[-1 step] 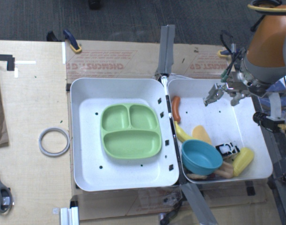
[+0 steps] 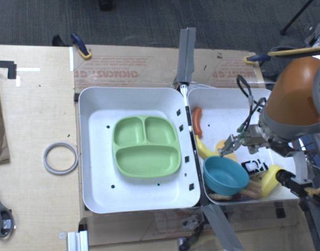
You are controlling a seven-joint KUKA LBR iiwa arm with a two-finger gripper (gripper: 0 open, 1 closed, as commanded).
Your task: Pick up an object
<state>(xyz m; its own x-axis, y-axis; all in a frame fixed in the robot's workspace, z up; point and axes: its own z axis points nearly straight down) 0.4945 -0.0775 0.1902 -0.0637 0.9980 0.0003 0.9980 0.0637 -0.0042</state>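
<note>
Fingers (image 2: 229,146) of the arm's gripper hovered low in the right bin (image 2: 222,101), spread apart with nothing between them, just above the blue bowl (image 2: 224,175) at its 12 o'clock. At 9 o'clock lay a banana (image 2: 202,148), an orange hot dog (image 2: 196,120) at 10. The left bin (image 2: 94,156) held a green divided plate (image 2: 146,146).

You see two white bins (image 2: 91,156) of smooth plastic. The green plate (image 2: 146,145) looks like matt plastic. The blue bowl (image 2: 224,174) is smooth plastic with a soft shine. The bench (image 2: 34,124) looks like pale wood. Brown cardboard (image 2: 123,69) behind the bins is dull and printed.
</note>
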